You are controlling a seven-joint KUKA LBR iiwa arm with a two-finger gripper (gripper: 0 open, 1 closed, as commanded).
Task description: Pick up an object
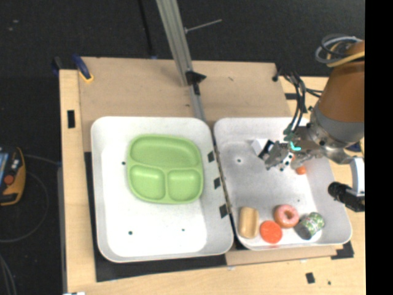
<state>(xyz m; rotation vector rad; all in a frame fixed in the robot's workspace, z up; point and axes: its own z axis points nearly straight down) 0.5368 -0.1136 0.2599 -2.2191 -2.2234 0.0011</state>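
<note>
Camera view, claw (274, 157) over right bin (245, 134), grip state unclear, no readable labels on pink donut (286, 214)

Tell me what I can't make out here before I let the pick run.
- Pincer in camera view: too small and dark to tell how the fingers stand or whether anything sits between them.
- Small orange piece beside it: partly hidden by the wrist, identity unclear.
- Green-and-silver object in the right bin: too blurred to identify.
</note>
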